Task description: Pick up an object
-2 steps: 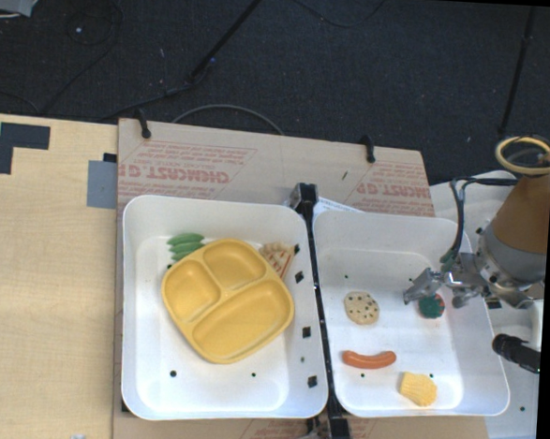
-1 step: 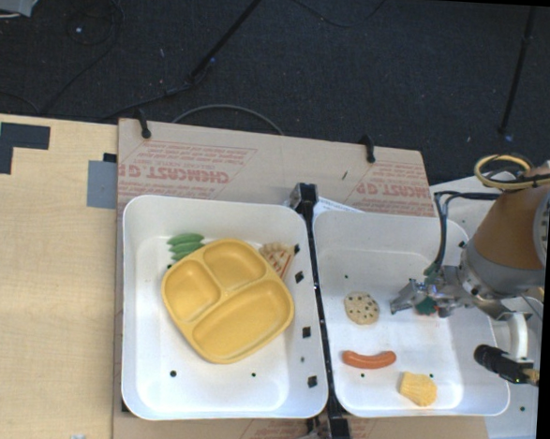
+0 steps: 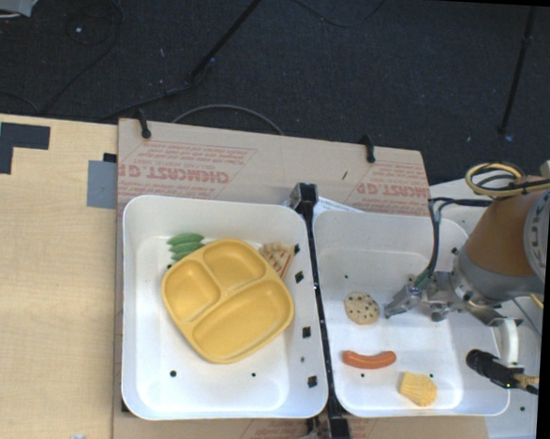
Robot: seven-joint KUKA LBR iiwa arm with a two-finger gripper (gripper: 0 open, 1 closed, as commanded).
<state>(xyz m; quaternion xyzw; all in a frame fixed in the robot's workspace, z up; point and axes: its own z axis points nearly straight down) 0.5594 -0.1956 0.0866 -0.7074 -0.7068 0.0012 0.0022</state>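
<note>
Yellow cheese (image 3: 418,390) sits at the near end of the right bin (image 3: 386,240), with a little hot dog (image 3: 369,359) just beside it. A cookie (image 3: 362,308) lies a bit farther back. The gripper (image 3: 412,299) hangs low near the cookie, and nothing is between its fingers. The left bin (image 3: 143,364) has a yellow plate (image 3: 228,300), green leaves (image 3: 185,244) and a waffle (image 3: 276,256).
</note>
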